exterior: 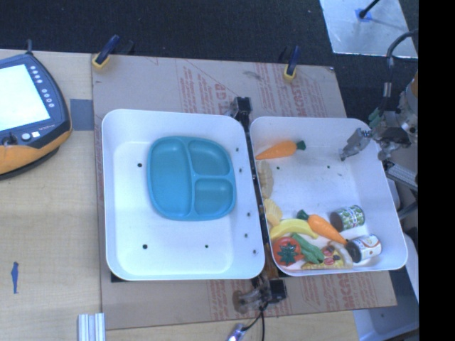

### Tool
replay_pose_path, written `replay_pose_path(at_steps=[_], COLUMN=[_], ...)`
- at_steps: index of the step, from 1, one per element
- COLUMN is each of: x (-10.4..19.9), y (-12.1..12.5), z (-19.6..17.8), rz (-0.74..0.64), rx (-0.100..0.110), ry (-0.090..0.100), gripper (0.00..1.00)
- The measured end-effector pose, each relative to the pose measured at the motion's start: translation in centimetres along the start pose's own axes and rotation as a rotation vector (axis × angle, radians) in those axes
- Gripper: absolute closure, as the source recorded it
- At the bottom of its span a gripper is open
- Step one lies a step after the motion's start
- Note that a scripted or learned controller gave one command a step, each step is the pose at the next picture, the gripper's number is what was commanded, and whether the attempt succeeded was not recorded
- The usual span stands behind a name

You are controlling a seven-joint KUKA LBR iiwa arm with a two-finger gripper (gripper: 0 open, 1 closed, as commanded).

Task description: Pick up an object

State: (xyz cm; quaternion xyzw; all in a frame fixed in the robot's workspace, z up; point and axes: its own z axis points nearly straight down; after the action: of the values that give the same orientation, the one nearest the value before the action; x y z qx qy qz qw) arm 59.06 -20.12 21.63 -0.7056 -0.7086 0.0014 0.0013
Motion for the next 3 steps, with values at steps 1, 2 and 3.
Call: replay_pose_path(at_steps=[1,2,3], x=[2.8,10.2,10.0], y=[4.3,6.7,6.5], z=[12.6,12.4,11.5], rz=[-0.001,-0.003,-0.004], rx=[0.004,-0.001,0.007], ry=[0.001,-0.001,-0.001], gripper=[0.00,0.00,1.00])
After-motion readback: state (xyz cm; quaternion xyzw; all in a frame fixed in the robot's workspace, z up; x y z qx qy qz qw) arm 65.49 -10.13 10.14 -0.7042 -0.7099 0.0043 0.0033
